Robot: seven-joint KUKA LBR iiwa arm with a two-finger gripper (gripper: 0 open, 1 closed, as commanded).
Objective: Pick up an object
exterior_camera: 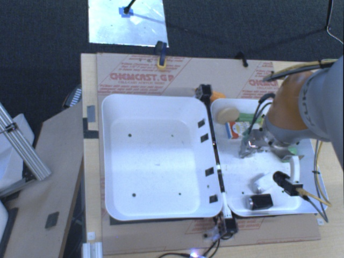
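Objects are sitting in the right bin (239,171), and as far as I am seeing from my screen, none of them is being lifted yet. I am looking at a round tan piece (227,114) near the top of that bin and an orange thing (217,96) peeking over the rim just above it. A red, white and blue packet (234,129) is lying just below the tan piece. A small white piece (259,183) is lying lower down, with a short black piece (260,201) near the bottom edge. The left bin (156,160) is holding nothing that I am able to see. The grey and orange arm (301,109) is reaching in from the right. It is holding the gripper (248,148) low over the middle of the right bin, just below the packet and well above the white piece. I am guessing the packet is the thing being gone for, since it is the closest one. I cannot tell if the gripper is wide or narrow, because it is small and shiny in my view. I am not seeing anything held in it, and I cannot tell if it is touching the packet or the bin floor. So I am judging that the pick is only just starting: the grab and the lift are both left to do.
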